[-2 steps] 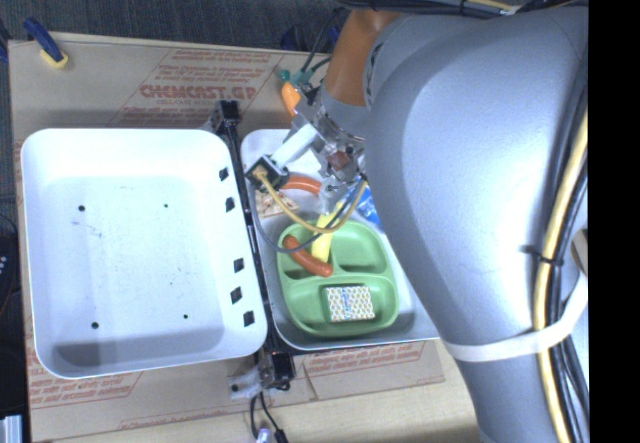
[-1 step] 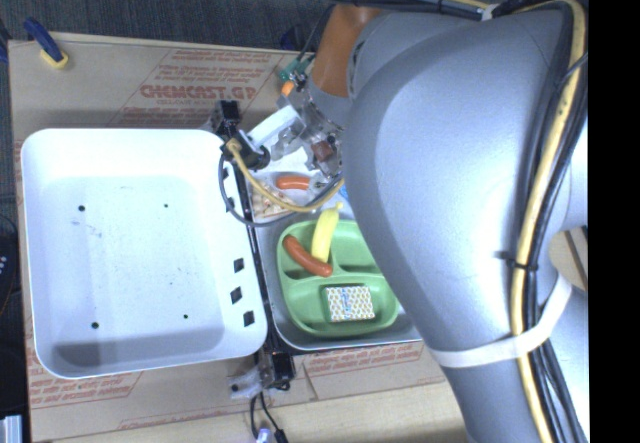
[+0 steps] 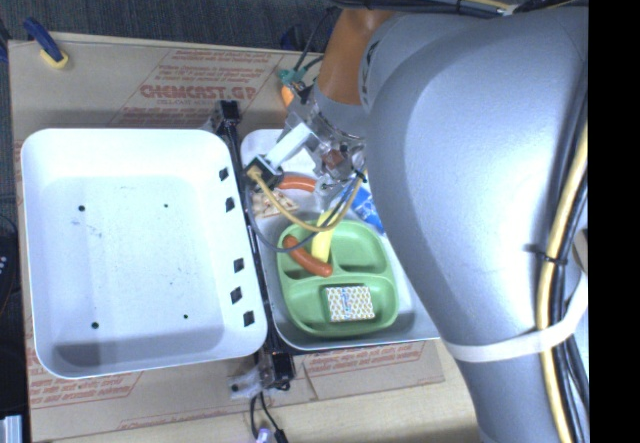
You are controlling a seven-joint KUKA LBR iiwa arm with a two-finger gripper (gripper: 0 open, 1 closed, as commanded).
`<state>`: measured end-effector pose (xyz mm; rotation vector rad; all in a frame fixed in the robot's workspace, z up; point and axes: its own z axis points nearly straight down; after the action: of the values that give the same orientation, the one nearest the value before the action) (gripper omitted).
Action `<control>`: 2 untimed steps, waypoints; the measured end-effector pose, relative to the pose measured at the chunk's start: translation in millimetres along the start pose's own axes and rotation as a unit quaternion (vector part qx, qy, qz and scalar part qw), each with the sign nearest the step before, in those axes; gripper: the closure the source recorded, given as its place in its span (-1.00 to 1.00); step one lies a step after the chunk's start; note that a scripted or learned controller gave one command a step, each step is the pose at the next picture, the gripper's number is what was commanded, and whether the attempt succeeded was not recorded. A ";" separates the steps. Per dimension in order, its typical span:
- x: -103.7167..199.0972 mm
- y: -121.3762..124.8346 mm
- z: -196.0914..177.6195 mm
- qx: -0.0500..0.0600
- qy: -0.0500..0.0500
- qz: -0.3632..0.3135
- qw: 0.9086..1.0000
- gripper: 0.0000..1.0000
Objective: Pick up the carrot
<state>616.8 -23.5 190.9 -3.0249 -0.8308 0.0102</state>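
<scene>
The jaws (image 3: 300, 163) are parked over the upper part of the right bin (image 3: 262, 144), but whether they're apart or together can't really be told from this angle. An orange bit, probably the carrot (image 3: 292, 186), is seen just below them at about 6 o'clock. Further down sits a green divided tray (image 3: 385, 261) with a hot dog (image 3: 306, 258) and a patterned sponge (image 3: 349, 303) in it. The left bin (image 3: 130, 251) is spotted at 9 o'clock on the table (image 3: 180, 81).
</scene>
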 end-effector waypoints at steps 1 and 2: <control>12.2 -2.1 -0.5 -0.002 0.001 0.138 0.990 -1.00; 17.5 -16.9 -0.3 -0.002 0.002 0.159 0.987 -1.00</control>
<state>623.2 0.0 191.3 -3.1232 -0.3384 0.0047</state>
